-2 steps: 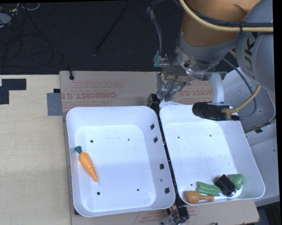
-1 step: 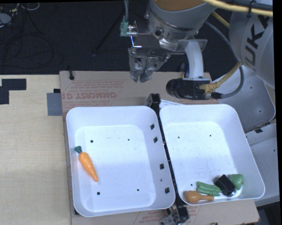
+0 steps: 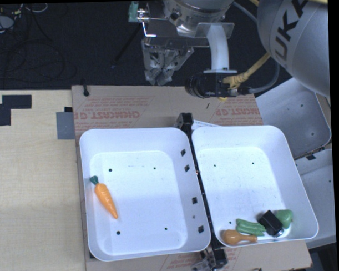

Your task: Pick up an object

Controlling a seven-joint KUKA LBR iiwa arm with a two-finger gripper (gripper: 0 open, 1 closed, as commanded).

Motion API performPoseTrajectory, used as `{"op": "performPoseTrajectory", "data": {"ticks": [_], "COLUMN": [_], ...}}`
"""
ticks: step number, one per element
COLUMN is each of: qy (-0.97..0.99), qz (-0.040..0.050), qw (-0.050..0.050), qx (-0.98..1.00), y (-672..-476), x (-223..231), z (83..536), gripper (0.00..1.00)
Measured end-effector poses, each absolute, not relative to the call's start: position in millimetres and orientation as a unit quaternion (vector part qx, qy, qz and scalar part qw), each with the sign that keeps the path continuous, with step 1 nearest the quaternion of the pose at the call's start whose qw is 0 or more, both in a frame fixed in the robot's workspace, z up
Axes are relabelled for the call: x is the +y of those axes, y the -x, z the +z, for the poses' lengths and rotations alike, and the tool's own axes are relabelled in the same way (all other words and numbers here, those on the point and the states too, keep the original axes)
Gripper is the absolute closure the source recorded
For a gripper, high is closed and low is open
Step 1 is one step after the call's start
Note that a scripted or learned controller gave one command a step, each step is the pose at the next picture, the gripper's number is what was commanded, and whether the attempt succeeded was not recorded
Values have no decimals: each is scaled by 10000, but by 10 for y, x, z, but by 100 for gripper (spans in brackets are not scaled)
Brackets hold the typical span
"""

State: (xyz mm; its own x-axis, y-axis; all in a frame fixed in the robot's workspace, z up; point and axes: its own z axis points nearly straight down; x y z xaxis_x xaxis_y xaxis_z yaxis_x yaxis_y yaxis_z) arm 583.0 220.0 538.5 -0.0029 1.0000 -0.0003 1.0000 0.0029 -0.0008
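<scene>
Gripper: raised behind the bins' far edge; grip state cannot be told.
Carrot: alone by left bin's left wall, open floor around.
Right bin: orange gourd-shaped toy, green pod, black block crowded into near-right corner.

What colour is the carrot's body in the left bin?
Orange, with a green top; the carrot shows in the camera view.

Orange carrot — white bins — black block
</scene>
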Motion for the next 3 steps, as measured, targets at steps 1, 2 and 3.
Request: {"op": "performPoseTrajectory", "data": {"ticks": [1, 2, 3], "qy": [7085, 7080, 7089], "qz": [91, 58, 30], "qw": [35, 25, 5], "qx": [-7056, -7062, -7053], "y": [-6233, -6432, -6437], "x": [1886, 1691, 1071], "z": [3807, 3032, 3061], "gripper": [100, 100, 100]}}
